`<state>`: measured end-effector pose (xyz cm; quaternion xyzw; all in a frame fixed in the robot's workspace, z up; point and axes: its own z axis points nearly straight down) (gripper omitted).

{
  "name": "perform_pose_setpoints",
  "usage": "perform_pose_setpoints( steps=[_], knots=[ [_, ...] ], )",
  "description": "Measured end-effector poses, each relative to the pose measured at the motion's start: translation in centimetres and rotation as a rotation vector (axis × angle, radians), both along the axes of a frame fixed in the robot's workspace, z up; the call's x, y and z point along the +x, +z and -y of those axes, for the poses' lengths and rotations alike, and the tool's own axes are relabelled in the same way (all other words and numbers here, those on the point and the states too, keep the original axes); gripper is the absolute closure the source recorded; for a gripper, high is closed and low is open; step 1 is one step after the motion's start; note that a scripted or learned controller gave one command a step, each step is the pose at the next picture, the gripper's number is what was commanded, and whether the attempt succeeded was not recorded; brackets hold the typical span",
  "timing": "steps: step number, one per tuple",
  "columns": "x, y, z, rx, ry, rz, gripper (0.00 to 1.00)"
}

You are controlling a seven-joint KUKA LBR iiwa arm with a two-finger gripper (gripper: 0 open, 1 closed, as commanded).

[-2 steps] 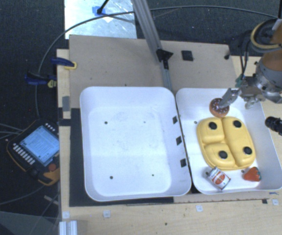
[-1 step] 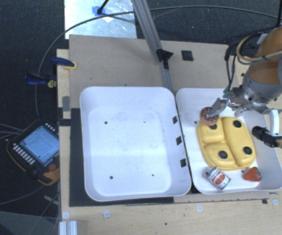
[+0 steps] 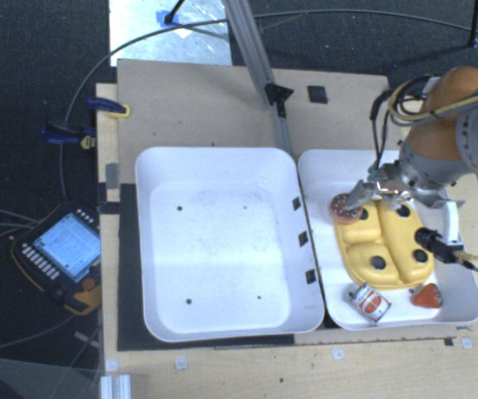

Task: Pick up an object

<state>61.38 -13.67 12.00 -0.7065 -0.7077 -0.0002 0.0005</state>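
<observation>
One small can (image 3: 370, 302) bears an unreadable label beside the yellow tray (image 3: 381, 241).

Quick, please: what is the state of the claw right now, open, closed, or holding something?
Claw: cannot be told; it is low in the right bin, at a small round pink thing beside the yellow block.

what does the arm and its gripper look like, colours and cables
The arm is grey with a rounded orange band above the wrist. Black and yellowish cables loop beside the band. The gripper is slim, grey metal, reaching out from a bulkier grey wrist block.
</observation>
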Motion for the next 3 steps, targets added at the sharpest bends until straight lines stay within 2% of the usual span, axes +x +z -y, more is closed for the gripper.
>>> perform_pose_setpoints(
  steps=[1, 3],
  knots=[
    [0.3, 1.6, -0.1, 0.002, 0.001, 0.008, 1.00],
    [-0.5, 13.2, 0.0, -0.003, 0.004, 0.009, 1.00]
  ],
)
